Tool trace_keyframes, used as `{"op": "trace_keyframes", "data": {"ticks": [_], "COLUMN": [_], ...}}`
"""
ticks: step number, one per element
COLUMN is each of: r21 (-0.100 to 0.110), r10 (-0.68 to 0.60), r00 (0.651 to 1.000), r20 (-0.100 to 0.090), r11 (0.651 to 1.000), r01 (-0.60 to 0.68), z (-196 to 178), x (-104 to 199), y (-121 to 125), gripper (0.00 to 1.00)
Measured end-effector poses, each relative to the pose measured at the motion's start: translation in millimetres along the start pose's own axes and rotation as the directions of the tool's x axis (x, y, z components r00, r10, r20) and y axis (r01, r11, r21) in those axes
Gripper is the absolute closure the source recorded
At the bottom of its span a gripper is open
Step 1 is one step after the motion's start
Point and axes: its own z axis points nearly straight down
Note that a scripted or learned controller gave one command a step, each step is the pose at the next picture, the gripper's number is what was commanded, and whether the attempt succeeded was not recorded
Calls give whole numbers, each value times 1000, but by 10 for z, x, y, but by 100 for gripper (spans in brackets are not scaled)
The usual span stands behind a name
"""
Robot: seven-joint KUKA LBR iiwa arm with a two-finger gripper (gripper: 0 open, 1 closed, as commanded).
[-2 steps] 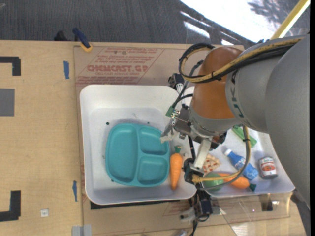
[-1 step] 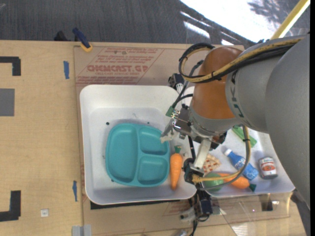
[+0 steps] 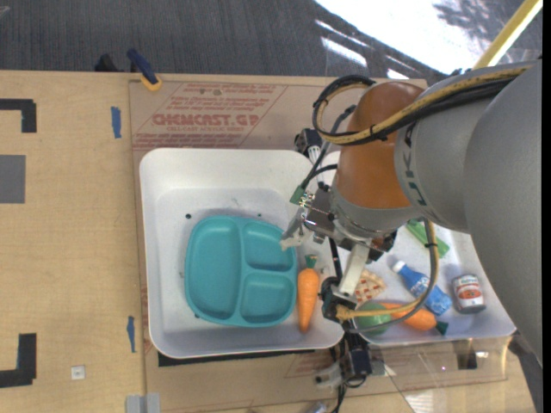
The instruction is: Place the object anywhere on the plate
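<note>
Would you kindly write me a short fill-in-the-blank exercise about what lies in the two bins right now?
1. The divided plate in the left bin is ____ in colour.
2. The carrot lies just off the plate's ____ edge in the camera view.
3. The plate has ____ compartments.
4. The small bottle in the right bin has a ____ body.

Missing words: teal; right; three; blue

Pretty clearly a robotics lab, not anyone's kitchen. The bench (image 3: 69, 256) is plain plywood-looking board with black tape marks (image 3: 21, 114) and bits of blue tape (image 3: 115, 121) stuck on it, two white bins (image 3: 164, 231) sit side by side, and the food is toy stuff like a plastic carrot (image 3: 306, 298). Big industrial arm (image 3: 448, 153) with loose cables (image 3: 344, 101), grey carpet (image 3: 172, 15) behind.
</note>
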Motion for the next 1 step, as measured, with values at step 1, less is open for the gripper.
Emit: {"op": "trace_keyframes", "data": {"ticks": [1], "r21": [0], "r10": [0], "r00": [1000], "r20": [0], "r11": [1000], "r01": [0], "z": [0], "x": [0], "y": [0], "gripper": [0]}}
